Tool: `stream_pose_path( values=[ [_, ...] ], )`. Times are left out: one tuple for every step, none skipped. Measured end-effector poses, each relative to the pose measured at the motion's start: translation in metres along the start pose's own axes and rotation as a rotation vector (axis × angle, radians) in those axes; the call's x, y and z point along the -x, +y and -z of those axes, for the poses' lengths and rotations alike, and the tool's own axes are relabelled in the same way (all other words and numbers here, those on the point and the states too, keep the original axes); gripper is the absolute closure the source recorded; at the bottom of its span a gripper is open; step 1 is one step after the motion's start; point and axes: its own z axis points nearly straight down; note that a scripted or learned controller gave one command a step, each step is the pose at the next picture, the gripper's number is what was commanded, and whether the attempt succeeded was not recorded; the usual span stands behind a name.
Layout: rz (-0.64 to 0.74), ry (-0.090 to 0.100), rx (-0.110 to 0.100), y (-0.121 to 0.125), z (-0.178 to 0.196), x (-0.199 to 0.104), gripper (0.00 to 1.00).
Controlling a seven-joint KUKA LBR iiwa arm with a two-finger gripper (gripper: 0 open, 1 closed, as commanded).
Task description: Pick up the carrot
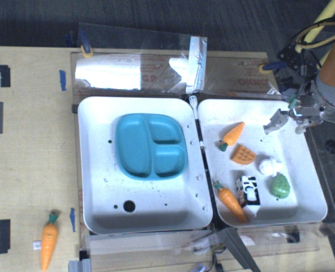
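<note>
Two carrots lie in the right bin: one near its upper left, tilted, and another by the lower left wall. A third carrot rests on the bench outside the bins, at the lower left. My gripper hangs over the right bin's upper right corner, open, with nothing between its fingers. It stands well to the right of the upper carrot.
The right bin also holds a waffle-like orange piece, a small white object, a green broccoli-like toy and a black-and-white item. A blue divided plate sits in the left bin. Cables hang at the upper right.
</note>
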Motion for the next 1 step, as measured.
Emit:
stream_pose_path(
  values=[
    [0.08,0.004,-0.01,0.0089,-0.1014,-0.0681,0.0]
  ],
)
